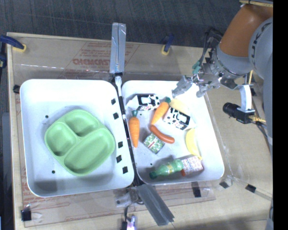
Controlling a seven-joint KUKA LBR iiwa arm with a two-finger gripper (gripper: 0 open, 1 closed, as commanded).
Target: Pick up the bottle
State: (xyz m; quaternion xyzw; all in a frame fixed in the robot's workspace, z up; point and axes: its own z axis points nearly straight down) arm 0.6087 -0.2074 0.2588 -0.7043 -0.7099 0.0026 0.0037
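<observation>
**Gripper parked above the right bin, bottle lying at its near edge**

Gripper [191,84] hangs over the far right corner of the right bin [212,128]; we cannot tell its finger state. Our bottle [176,166] lies on its side along the near wall, green cap end pointing left, well apart from the gripper. A banana [192,143] sits just beside it, with carrots [134,131] and small cartons further back. We judge the best approach is straight down over the bottle's middle, fingers across its width, clear of the wall and banana
</observation>
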